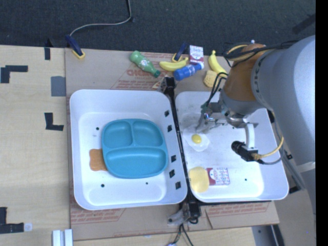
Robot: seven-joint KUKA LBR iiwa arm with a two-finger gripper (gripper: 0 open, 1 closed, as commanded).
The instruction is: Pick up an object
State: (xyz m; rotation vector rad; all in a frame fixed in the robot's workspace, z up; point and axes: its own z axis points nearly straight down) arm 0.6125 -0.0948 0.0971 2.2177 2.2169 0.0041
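- Arm reaches in from the right over the right bin [266,188]; orange band sits above the wrist, and the hand [205,121] hangs low in the far-left part of that bin.
- Hand state: cannot tell. The tip is small, dark and blurred against the white floor, so no call on wide, narrow or holding.
- Nearest candidate: a toy fried egg [197,140], white with a yellow yolk, lying flat on the bin floor just near of the hand. Whether the hand touches it cannot be made out.
- Other candidates in the right bin: a yellow piece [198,180] touching a small white carton with red print [220,176], both near the near wall.
- Left bin [82,188] holds a blue divided plate [135,148] with a tan toast-like piece [96,160] half tucked under its left edge.
- Judgement on the step: the egg is thin and flat, so a grasp would likely need the hand centred over it and taken right down to the floor before closing; a high close would probably skim off it. The carton looks like an easier, taller target.
- Risk, as a judgement: the bin's left wall is close and could crowd the hand.
- On the bench beyond the bins: a green bottle [144,63], two bananas [172,64], a blue piece [185,73]; small details unreadable.
- The wrist body hides part of the right bin's far side.
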